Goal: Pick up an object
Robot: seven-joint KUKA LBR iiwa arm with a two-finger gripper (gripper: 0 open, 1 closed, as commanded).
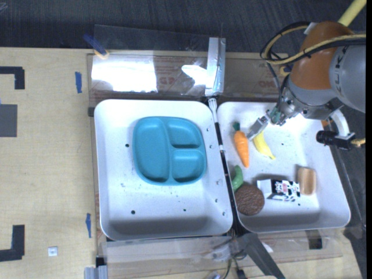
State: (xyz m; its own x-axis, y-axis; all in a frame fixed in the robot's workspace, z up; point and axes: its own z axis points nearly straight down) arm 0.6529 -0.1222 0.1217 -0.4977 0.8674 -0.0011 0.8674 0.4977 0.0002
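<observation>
Perhaps our gripper, its grip unreadable to us, risked nudging the banana at its six o'clock into the carrot.

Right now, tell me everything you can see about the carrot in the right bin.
The carrot is a small toy-looking piece, smooth orange and plastic-like, with a dark green top. It lies flat in the right bin, near its left wall, green end pointing away from the camera and tapered tip toward it. A yellow banana lies just beside it; whether they touch is unclear.
</observation>
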